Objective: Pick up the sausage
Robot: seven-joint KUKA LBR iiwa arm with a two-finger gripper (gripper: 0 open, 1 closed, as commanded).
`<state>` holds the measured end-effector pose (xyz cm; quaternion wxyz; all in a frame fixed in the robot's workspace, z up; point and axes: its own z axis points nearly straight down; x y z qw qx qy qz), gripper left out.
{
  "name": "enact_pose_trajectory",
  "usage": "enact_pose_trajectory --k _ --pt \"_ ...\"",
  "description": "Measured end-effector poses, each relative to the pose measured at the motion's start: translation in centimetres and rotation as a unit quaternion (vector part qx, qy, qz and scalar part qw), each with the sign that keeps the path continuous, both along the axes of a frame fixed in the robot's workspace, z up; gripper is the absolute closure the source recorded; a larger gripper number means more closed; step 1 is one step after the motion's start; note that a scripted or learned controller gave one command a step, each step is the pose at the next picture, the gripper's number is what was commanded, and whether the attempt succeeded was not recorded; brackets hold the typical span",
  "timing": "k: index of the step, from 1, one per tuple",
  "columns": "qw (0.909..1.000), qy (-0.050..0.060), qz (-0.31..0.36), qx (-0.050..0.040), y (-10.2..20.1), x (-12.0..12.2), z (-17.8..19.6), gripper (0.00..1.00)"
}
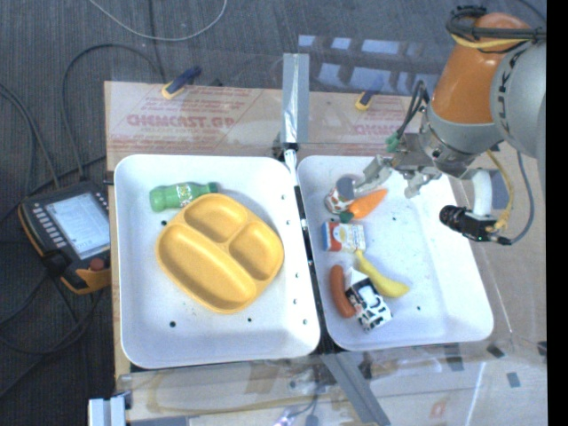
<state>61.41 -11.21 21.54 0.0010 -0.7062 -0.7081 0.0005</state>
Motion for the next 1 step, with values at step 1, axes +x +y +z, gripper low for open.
enact_pose_trajectory --k 1 --pt "0.9998 -0.011 -0.016 -0.0023 -4.0 -3.63 -11.15 0.0"
